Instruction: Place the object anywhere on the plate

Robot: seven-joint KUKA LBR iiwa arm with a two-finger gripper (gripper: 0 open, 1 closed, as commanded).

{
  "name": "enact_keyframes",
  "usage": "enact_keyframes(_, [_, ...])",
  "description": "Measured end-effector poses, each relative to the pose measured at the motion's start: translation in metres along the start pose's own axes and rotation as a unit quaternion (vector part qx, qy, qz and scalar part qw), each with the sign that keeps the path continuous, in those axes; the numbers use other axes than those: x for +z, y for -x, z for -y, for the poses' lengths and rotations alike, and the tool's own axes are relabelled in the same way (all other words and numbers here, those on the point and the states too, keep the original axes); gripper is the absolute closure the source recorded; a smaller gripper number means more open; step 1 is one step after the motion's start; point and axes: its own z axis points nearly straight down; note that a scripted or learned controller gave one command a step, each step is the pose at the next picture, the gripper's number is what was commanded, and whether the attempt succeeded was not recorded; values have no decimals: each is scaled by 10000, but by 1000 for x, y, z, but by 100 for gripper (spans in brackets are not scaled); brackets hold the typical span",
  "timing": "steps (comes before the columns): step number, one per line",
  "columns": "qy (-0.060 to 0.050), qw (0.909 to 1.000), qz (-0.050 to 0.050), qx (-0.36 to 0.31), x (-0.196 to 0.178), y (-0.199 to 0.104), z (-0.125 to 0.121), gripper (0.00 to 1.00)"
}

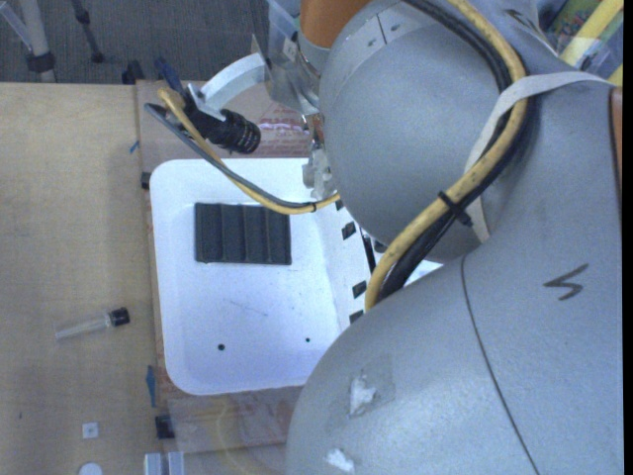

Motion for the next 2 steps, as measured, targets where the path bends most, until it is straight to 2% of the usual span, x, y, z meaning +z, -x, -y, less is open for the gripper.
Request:
enact_keyframes(1, [-7, 10000, -2, 56, -45, -86, -18, 100])
enact_keyframes(2, [-6, 9972, 29, -751, -1, -9, 0, 100])
